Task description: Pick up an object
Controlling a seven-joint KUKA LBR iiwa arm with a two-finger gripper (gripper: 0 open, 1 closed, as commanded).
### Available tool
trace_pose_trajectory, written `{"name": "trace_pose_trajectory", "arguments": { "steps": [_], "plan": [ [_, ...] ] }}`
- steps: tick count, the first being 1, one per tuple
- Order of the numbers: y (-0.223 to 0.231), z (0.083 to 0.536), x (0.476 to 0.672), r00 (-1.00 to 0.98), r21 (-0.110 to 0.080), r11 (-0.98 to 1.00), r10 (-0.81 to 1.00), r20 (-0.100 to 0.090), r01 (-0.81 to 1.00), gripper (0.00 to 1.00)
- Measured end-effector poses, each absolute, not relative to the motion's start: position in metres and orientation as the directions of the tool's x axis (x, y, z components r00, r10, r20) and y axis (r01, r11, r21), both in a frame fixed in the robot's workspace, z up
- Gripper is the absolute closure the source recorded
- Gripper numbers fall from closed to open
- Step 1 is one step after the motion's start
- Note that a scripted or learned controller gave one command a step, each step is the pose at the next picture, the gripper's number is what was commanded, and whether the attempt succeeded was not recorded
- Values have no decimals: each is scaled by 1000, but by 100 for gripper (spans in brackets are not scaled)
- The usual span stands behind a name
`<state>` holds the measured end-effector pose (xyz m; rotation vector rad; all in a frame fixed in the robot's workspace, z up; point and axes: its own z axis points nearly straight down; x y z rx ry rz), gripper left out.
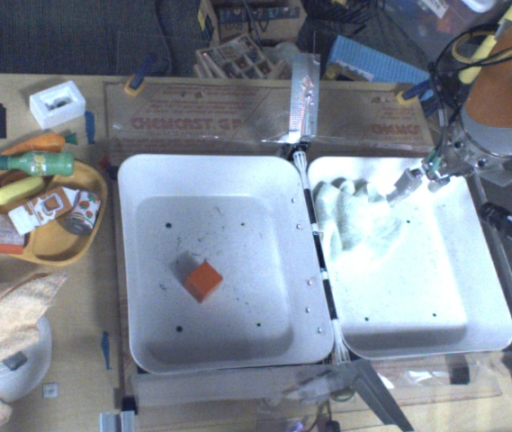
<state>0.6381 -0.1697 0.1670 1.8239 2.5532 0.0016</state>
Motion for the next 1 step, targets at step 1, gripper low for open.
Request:
{"name": "trace_pose_trajectory", "arguments": {
  "steps": [1],
  "plan": [
    [-120,89,669,-226,6,226,974,-3,974,0]
  ]
}}
